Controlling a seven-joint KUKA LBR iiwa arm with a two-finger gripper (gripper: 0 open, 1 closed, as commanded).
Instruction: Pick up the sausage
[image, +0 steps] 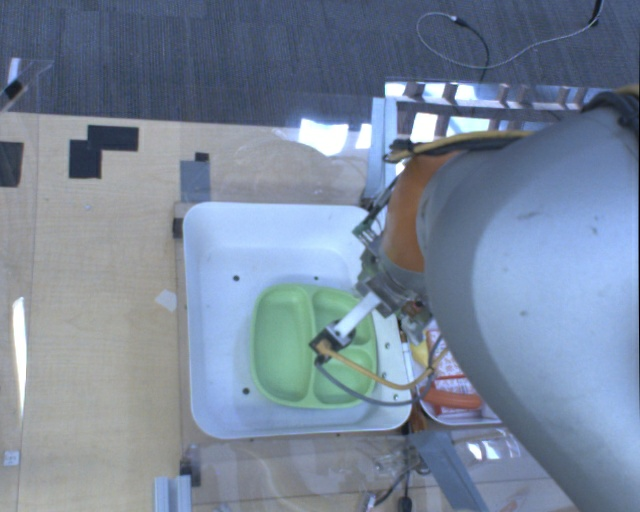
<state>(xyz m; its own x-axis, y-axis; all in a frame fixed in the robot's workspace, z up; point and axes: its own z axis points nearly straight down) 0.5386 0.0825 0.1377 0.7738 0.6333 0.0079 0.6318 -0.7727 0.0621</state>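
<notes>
One green plate (300, 345) lies in the left bin (215, 250); the sausage (455, 401) lies towards the desk's (90, 300) near edge, beside the arm (520, 290), whose grip cannot be told.

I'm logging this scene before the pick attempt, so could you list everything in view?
left bin: 1, white, middle of the bench
tray: 1, light green, divided into compartments, in the left bin toward its near right corner
right bin: 1, white, beside the left bin, mostly hidden under the arm
sausage: 1, reddish orange, in the right bin near its front rim
red-and-white item: 1, just behind the sausage, too hidden to identify
black marks: several, on the bench's far left
bench: 1, pale wood
cable: 1, thin, pale, on the grey floor behind
arm: 1, grey with an orange band, reaching in from the right over the gap between the bins
</notes>
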